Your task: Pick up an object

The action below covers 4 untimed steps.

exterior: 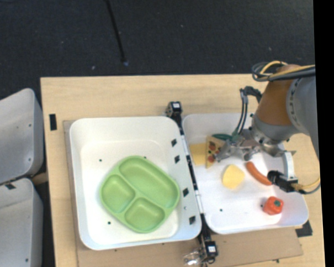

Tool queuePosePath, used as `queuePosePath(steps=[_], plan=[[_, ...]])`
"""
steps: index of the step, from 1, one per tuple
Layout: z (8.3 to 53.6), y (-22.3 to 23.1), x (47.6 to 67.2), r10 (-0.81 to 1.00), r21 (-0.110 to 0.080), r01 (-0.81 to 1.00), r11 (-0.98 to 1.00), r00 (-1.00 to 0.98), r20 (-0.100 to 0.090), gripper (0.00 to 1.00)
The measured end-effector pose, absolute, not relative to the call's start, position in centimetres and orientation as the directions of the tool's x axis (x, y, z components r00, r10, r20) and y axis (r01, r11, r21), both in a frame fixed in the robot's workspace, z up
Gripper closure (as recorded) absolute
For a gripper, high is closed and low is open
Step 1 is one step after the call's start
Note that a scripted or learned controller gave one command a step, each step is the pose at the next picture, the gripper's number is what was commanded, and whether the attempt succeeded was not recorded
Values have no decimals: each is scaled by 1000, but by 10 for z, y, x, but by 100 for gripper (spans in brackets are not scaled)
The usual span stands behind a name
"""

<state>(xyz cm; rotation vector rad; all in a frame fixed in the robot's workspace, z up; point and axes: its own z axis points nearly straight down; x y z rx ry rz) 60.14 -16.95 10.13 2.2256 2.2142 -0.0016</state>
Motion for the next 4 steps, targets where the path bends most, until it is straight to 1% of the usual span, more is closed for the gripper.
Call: queuePosePath(steps=[1, 2, 3, 4], plan=[[114, -171, 602, 1000, 5, 1000, -8, 8, -3, 100], [175, -176, 597, 1000, 6, 1000, -6, 6, -2, 100], [211, -178, 598, 1000, 5, 1000, -1, 1, -2, 100], [219, -132, 592, 1000, 1, 1000, 6, -6, 1, 100]])
